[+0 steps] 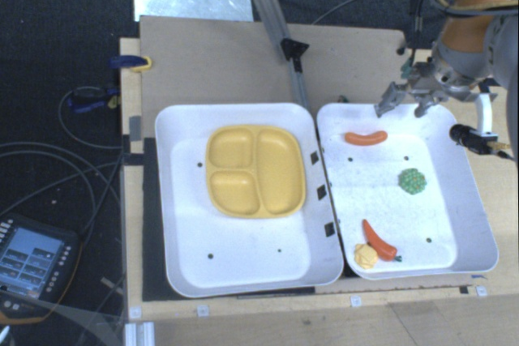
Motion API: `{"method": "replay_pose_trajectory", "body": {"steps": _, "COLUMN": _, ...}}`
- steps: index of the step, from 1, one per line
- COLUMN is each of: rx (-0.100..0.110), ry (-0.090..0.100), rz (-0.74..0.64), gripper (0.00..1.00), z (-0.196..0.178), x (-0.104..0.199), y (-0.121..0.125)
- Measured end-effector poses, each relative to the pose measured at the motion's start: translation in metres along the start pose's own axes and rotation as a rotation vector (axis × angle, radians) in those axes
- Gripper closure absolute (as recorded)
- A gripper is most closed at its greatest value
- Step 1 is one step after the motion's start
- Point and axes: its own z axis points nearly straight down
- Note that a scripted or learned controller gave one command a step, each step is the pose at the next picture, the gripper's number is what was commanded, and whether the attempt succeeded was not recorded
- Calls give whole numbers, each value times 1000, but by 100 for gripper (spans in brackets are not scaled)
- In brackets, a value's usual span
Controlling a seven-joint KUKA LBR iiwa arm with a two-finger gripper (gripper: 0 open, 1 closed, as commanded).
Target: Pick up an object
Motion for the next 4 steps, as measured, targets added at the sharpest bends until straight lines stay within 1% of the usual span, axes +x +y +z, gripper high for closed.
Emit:
{"method": "replay_pose_trajectory", "body": {"steps": 1, "rx": 1, "ry": 0, "rz": 0, "gripper": 0, "z": 43, "x": 2, "y": 5}}
{"method": "replay_pose_trajectory", "body": {"steps": 2, "rx": 8, "ry": -1, "rz": 3, "gripper": 0, "z": 84, "x": 0, "y": 5}}
{"method": "replay_pose_trajectory", "body": {"steps": 3, "rx": 4, "ry": -3, "rz": 1, "gripper": 100, "z": 72, "x": 0, "y": 6}}
{"method": "replay_pose_trajectory", "body": {"steps": 4, "rx": -9, "ry": -1, "rz": 8, "gripper": 100, "z": 23, "x": -8, "y": 5}}
